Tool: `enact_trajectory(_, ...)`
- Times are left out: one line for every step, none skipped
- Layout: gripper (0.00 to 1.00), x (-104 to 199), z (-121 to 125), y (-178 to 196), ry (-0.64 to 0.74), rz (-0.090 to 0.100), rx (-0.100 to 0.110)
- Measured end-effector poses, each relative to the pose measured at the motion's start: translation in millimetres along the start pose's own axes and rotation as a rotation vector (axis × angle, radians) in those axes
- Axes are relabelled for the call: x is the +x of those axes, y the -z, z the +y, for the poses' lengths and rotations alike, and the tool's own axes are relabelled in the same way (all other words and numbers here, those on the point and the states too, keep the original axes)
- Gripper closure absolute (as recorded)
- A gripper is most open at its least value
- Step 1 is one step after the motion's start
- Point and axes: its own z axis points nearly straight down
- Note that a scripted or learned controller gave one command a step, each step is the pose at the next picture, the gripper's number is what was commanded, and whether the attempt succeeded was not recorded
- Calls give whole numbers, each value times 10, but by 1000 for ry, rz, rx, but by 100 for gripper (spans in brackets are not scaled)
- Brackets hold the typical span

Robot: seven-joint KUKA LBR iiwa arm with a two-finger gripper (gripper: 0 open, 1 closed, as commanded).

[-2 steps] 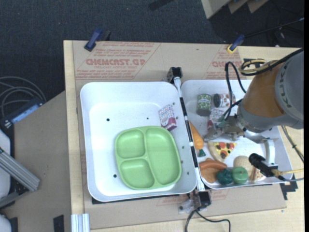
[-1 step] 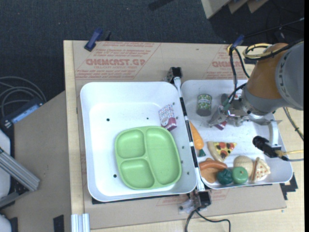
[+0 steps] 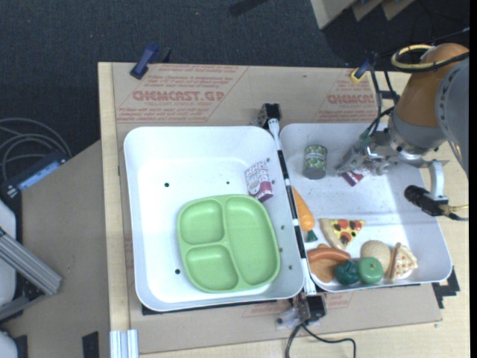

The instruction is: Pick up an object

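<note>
My gripper (image 3: 363,159) hangs low over the back of the right bin (image 3: 425,233), with the grey arm and its orange band reaching in from the upper right. A small red and white object (image 3: 352,177) lies right at the gripper's tip; I cannot tell if it is held. A green can (image 3: 314,160) stands just left of the gripper. A carrot (image 3: 302,209) lies along the bin's left wall. At the front of the bin sit a pizza slice (image 3: 343,231), a sausage (image 3: 326,257), green toy vegetables (image 3: 358,271), a bread roll (image 3: 376,251) and a wedge of toast (image 3: 403,261).
The left bin (image 3: 149,200) holds a green divided plate (image 3: 226,242) and a pink and white packet (image 3: 258,180) by its right wall. A black part (image 3: 423,199) with a cable juts over the right bin's right side. Both bins rest on a cardboard sheet (image 3: 186,92).
</note>
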Motion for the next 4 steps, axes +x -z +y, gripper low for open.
enact_trajectory(100,4,-16,93,0,1,7)
enact_trajectory(100,3,10,620,1,-1,-3)
enact_trajectory(0,4,6,612,1,0,-1)
enact_trajectory(0,664,234,143,1,2,1)
